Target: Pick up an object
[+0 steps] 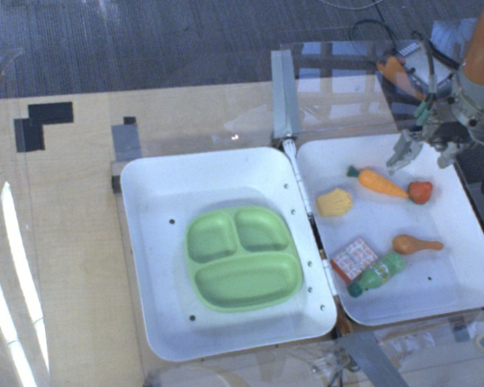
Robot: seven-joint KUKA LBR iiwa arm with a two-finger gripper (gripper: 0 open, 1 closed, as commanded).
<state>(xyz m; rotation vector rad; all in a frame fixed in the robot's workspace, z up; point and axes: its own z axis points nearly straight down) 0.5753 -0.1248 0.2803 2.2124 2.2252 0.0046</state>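
My gripper (423, 150) hung open and empty at the right bin's (464, 292) upper right — the carrot (379, 183) lay just lower-left, its long axis slanting down toward the tomato (420, 192).

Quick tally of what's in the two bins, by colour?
Green: 2, tray, bottle
Orange: 2, carrot, drumstick
Yellow: 1, lemon
Red: 1, tomato
Red and white: 1, small box
Total: 7
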